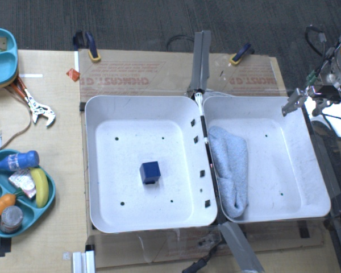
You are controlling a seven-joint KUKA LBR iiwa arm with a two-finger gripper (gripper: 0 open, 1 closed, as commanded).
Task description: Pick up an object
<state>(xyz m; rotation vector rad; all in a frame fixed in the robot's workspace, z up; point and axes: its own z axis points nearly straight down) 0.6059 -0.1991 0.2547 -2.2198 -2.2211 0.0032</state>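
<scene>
The small blue cube (150, 172) sits alone near the middle of the left bin (102, 209), upright on the flat white floor and well apart from every wall. I judge it light and rigid, with flat faces that should take a pinch across two opposite sides without slipping much; a straight descent from above looks open on all sides. The other candidate is the pale blue towel (228, 172), bunched in a long heap along the left wall of the right bin (307, 203); I expect it to be soft and limp, best pinched at a raised fold. My gripper (307, 98) hangs at the far right, above the upper right corner of the right bin, holding nothing, and its state I cannot tell from here. Left of the bins lie an adjustable wrench (38, 111) and a teal tray (45, 206) holding a banana (41, 185).
</scene>
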